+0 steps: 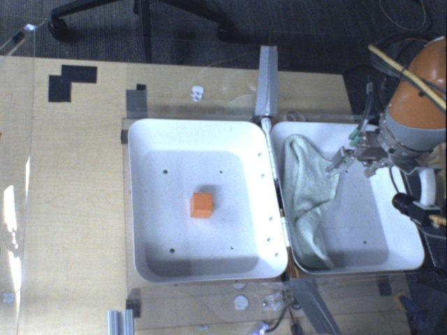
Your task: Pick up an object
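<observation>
The arm came in from the right side, grey body with that orange band sitting over the right edge of the right bin, and the gripper was down over the upper middle of that bin, right at the edge of the grey-green cloth. Honestly couldn't tell if the gripper was spread or closed, it was too small and cluttered at that spot, and I couldn't say whether it was actually pinching the cloth or just touching it. A corner of the cloth reached up toward the gripper. The rest of the cloth was bunched along the left wall of the right bin, running from near the top down to the bottom left corner. Over in the left bin, a small orange cube sat by itself a bit below the middle, well apart from the walls. A metal divider post stood at the back, between the two bins. The bench was light wood with some black tape patches at the upper left, and a black chair base was on the dark carpet behind.
</observation>
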Available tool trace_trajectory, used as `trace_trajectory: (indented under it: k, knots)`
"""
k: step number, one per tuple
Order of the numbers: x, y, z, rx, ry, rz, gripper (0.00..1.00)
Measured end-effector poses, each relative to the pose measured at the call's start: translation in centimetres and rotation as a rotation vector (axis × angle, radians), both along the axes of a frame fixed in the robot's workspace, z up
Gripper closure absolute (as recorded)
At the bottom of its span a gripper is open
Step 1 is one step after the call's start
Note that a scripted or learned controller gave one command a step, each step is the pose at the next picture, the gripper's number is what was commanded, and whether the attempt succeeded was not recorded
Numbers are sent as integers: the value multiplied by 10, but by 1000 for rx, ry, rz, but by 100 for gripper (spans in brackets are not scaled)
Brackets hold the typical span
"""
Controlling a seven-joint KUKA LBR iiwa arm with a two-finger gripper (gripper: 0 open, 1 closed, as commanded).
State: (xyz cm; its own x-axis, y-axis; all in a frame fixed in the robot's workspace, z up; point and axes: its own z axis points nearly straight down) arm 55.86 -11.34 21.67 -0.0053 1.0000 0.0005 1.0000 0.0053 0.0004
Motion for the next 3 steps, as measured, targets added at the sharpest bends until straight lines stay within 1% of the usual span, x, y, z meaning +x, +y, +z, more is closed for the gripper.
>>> trace_trajectory:
  k: [1, 2, 3]
  knots:
    - [-39, 19, -118, 0, -4, -18, 0]
    - [32, 19, -101, -2, -7, 328, 0]
    - [34, 20, -89, -3, -12, 330, 100]
